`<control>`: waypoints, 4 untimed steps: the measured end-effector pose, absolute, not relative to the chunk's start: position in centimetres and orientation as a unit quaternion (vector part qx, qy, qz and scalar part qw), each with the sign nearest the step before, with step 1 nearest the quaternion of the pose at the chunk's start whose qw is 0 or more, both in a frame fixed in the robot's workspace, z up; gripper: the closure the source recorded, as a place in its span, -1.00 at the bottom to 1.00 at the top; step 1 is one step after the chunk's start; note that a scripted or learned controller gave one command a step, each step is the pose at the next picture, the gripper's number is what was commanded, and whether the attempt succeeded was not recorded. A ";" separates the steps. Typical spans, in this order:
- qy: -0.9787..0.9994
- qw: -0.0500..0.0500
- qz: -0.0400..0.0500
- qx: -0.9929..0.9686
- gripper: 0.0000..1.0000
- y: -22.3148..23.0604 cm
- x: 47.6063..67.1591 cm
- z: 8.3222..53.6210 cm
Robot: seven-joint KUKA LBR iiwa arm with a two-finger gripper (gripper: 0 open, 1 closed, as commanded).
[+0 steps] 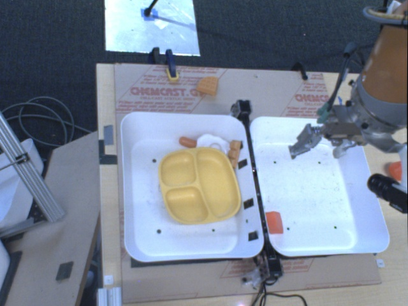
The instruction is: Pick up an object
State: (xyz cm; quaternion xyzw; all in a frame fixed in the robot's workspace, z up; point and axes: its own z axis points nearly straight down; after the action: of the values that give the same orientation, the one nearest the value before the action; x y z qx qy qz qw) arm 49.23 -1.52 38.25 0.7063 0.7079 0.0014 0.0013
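The grey arm [382,75] with its orange band reaches in from the right edge of the table [268,85] and hangs over the right bin [357,234], near that bin's far edge. Its jaws [325,144] are spread apart, one finger [305,141] pointing toward the middle of the table and the other nearer the right edge, and nothing sits between them. The bin floor under them is bare white with a few dark specks.

A small orange-red block [274,222] lies in the right bin at its near left corner, just beside the dark divider [252,171] where the two bins meet, and well apart from the jaws.

The left bin [137,190] holds a yellow divided plate [199,186] with three compartments, lying flat around the bin's middle. Beyond the plate, toward the far edge of the bin, a small orange sausage-shaped piece [188,142] lies beside a white object [213,143] that touches the plate's far rim. A tan block [234,152] stands just beside the plate's far right corner, close to the divider.

On the table's far edge, outside the bins, rests a tan sponge-like piece [207,85], with a yellow clamp [172,72] near it.
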 end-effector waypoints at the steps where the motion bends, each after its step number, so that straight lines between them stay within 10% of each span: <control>1: 0.708 0.001 0.001 0.706 -1.00 -1.5 49.2 38.3; 4: 0.708 0.001 0.001 0.706 -1.00 -1.5 49.2 38.3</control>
State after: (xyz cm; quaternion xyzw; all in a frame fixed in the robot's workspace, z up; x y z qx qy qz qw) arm 49.23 -1.52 38.25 0.7063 0.7079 0.0014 0.0013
